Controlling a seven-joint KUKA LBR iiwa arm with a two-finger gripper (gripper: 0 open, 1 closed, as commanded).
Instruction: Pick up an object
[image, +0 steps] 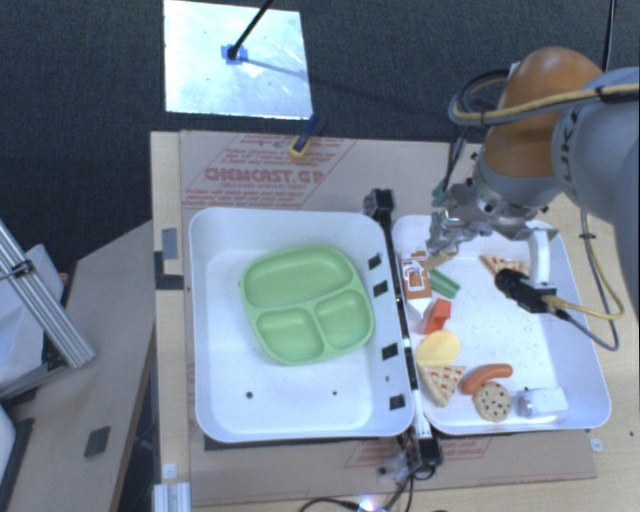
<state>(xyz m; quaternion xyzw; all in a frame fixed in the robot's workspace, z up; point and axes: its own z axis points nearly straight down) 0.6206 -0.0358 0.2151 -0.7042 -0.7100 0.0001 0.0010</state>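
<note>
My gripper (441, 246) hangs over the far left corner of the right bin (572, 345), just above a small orange and white carton (415, 277) and a green piece (444, 283). Nothing I can see hangs from it. Further down the bin's left side lie a red piece (437, 315), a yellow round piece (438, 348) and a pizza slice (439, 382). A sausage (486, 376), a cookie (491, 401) and a white block (540, 402) sit near the front edge. Another pizza slice (502, 265) lies to the right of the gripper.
The left bin (215, 330) holds a green three-compartment tray (305, 303). A black divider with clips (395, 300) runs between the bins. A black fitting with a yellow cable (522, 289) hangs from the arm over the right bin.
</note>
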